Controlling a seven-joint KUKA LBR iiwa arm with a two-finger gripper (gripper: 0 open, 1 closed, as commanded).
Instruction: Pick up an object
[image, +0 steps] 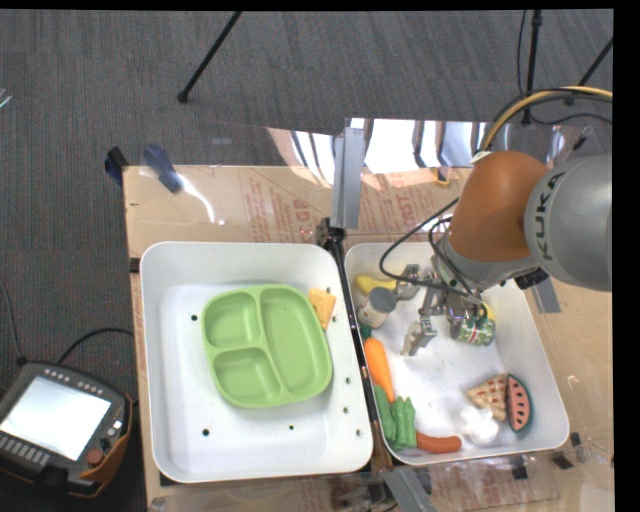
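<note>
My gripper (437, 328) hangs low in the right bin (535, 345), under the orange wrist band. Its two fingers stand apart, with bare white bin floor between them, so it is open and holds nothing. A small green and yellow can (476, 329) lies just right of the right finger, touching or nearly touching it. To the gripper's left are a yellow banana (376, 284) and a beige cylinder (375, 309). An orange carrot (378, 368) lies below and left of it.
Along the right bin's front lie a green vegetable (401, 421), a red sausage (438, 442), a white lump (481, 426), a waffle (488, 394) and a watermelon slice (519, 402). The left bin (175, 400) holds a green divided plate (268, 345) and a yellow wedge (322, 303).
</note>
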